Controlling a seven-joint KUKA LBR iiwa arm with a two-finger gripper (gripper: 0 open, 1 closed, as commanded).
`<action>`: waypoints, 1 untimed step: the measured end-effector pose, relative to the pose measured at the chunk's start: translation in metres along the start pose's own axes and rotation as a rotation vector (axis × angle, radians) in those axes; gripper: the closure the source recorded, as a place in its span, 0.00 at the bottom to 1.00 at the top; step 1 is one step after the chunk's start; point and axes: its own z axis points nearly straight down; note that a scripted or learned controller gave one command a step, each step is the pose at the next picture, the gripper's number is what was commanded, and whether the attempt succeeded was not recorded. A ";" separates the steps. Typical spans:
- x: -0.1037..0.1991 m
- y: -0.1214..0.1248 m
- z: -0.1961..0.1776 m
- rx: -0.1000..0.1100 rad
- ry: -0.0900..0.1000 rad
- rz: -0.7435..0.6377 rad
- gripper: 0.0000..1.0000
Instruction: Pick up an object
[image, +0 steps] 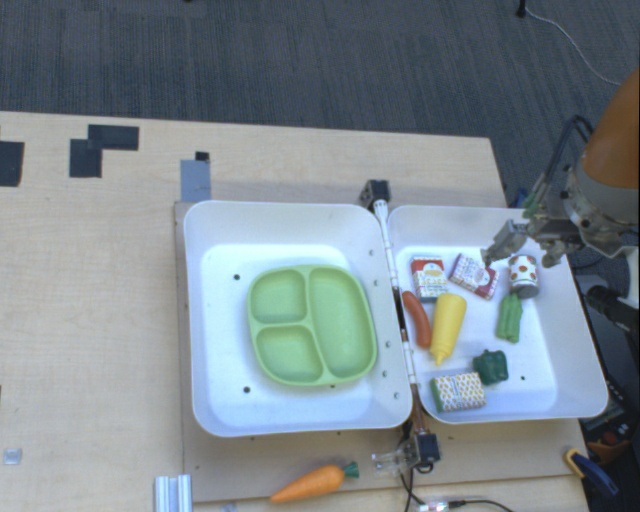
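Observation:
My gripper hangs over the back right part of the right bin, open, with its fingers spread wide and nothing between them. Just below it a small red and white can lies in the bin. To the can's left are a pink packet and a red and white carton. A green vegetable, a yellow bottle, a red sausage, a dark green broccoli and a patterned box lie nearer the front.
The left bin holds a green divided plate. A toy carrot lies on the bench in front of the bins. The bins meet at a central ridge. The arm's orange band is at the right edge.

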 end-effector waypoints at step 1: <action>-0.003 0.009 0.140 0.002 0.000 0.003 0.00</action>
